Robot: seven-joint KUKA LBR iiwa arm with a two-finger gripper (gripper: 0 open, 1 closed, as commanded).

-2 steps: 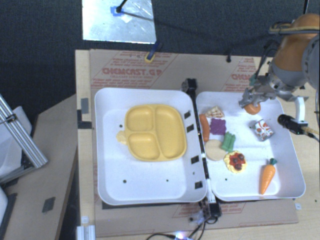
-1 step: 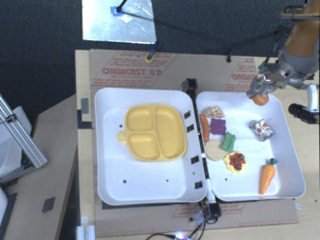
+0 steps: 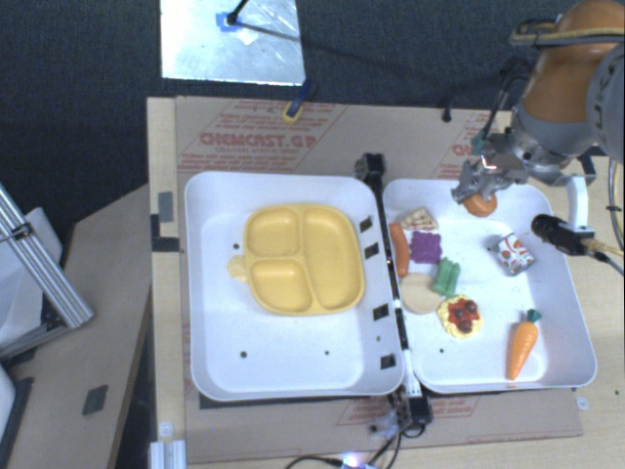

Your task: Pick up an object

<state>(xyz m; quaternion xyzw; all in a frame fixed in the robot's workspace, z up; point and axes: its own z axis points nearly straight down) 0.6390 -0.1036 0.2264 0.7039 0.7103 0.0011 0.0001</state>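
Though the gripper (image 3: 480, 191) hid its top, an orange thing (image 3: 479, 204) sat clamped between the fingers over the right bin's (image 3: 566, 306) far edge. One carrot (image 3: 522, 347) lay near that bin's front right corner; one yellow tray (image 3: 297, 258) filled the left bin (image 3: 210, 360).

Arm (image 3: 571, 57) cut off by right edge. Gripper (image 3: 480, 186) hides top of orange item (image 3: 480, 204) beneath it — identity unclear. Print on packet (image 3: 512, 252), below-right of gripper — illegible.
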